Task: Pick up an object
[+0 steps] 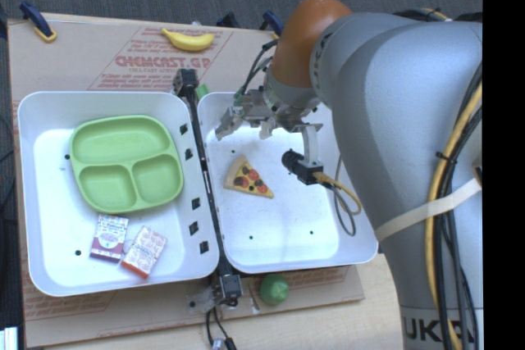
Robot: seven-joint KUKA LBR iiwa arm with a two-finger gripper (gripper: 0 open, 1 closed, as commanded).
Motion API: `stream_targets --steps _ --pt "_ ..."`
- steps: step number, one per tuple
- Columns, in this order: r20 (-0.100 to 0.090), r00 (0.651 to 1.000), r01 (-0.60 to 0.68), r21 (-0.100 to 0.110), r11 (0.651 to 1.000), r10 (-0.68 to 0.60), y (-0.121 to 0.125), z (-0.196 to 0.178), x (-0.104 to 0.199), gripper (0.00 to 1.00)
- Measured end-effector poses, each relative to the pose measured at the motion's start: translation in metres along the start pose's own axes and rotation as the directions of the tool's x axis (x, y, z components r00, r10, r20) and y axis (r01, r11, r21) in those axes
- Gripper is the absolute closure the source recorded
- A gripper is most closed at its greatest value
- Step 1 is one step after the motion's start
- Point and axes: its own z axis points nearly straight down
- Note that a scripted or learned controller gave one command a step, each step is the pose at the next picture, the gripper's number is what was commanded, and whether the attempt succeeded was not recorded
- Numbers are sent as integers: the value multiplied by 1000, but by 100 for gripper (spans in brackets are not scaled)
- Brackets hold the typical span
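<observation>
The pincer (pixel 246 120) hangs open and empty over the right bin (pixel 283 254), just above the pizza slice (pixel 248 178) lying flat on its floor, seemingly positioned for a descent.

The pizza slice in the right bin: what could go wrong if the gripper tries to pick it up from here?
1. The pizza slice lies flat on the right bin floor, so the fingers may slide over it.
2. The gripper sits above the slice, toward the bin's far edge; a straight descent may miss it.
3. The divider between the bins is close and could be struck.
</observation>
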Motion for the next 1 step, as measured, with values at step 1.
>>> stream_targets --steps 1 --pt "-1 1000 3 -1 1000 -3 1 -12 1 100"
